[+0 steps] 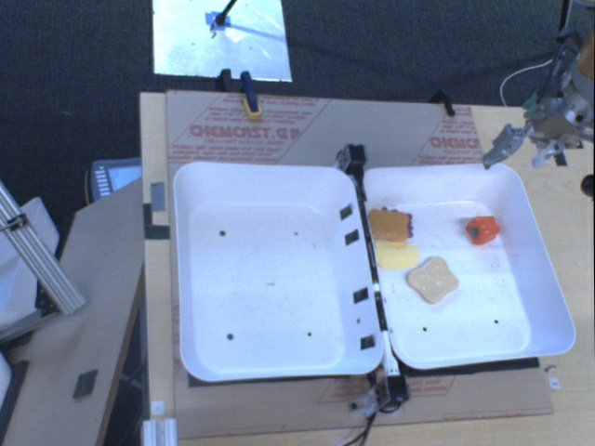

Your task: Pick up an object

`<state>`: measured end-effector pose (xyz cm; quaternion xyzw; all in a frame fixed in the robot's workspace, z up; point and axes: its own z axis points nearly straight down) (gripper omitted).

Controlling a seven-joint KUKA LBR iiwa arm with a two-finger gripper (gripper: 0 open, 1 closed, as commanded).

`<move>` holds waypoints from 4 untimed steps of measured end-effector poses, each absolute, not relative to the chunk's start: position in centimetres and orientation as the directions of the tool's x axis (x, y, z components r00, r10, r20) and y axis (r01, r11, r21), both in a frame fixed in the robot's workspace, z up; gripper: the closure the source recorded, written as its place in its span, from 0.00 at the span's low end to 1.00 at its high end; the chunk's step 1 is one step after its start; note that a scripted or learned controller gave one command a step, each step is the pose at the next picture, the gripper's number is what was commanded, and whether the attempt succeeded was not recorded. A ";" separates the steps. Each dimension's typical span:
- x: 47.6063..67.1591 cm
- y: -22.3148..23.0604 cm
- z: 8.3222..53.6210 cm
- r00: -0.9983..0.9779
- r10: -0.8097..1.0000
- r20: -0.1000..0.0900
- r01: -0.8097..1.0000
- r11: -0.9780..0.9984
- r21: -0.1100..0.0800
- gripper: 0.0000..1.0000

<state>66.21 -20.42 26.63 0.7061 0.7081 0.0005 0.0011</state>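
Observation:
The right bin (544,286) holds several small items. A brown block with a purple edge (390,224) lies against its left wall, with a flat yellow piece (398,256) just in front of it. A beige lobed piece (432,280) rests near the bin's middle. A red-orange pepper-like toy (482,230) sits toward the back right. My gripper (522,151) hangs above the bin's far right corner, beyond the pepper, open with nothing between its fingers.
The left bin (186,249) stands beside the right one, joined by a row of black clips (358,240). Both rest on a cardboard sheet (307,128). A shiny metal plate (221,26) lies at the back, and an aluminium rail (37,254) stands at the left.

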 end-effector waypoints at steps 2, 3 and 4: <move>67.1 -14.2 38.6 -0.011 1.000 -0.001 1.000 0.011 0.015 1.00; 66.9 -3.2 48.0 -0.017 1.000 0.003 1.000 0.017 0.015 1.00; 66.8 6.3 46.9 -0.015 1.000 0.004 1.000 0.015 0.003 1.00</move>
